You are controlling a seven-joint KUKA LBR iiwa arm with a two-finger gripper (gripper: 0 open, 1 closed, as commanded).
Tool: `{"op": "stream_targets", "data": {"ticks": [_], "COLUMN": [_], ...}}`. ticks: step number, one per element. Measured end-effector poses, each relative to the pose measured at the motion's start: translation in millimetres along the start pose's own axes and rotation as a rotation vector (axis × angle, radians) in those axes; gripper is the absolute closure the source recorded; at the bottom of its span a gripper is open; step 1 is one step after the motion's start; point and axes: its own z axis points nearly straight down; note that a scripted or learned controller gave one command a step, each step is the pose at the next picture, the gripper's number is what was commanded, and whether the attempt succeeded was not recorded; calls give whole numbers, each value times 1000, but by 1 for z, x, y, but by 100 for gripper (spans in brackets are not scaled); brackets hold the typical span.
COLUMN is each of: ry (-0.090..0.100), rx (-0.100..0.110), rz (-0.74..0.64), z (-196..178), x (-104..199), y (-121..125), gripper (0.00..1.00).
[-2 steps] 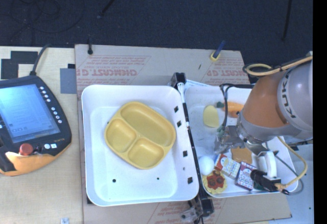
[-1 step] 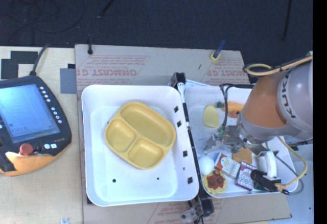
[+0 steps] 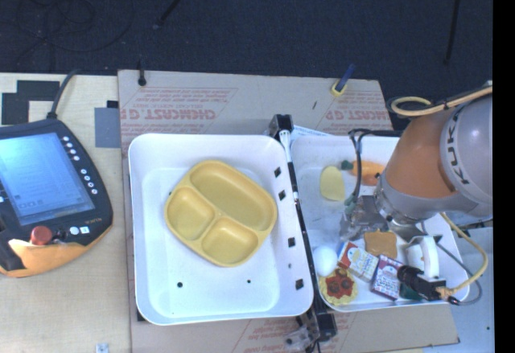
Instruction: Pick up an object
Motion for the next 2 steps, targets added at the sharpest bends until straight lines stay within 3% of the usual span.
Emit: {"op": "stream_targets", "data": {"ticks": [1,2], "ry": [0,-7], "rx": [0,-7], "rz": [1,-17], "z": [0,-97], "x": [0,-21], "y": [0,45], "gripper": [0,0]}}
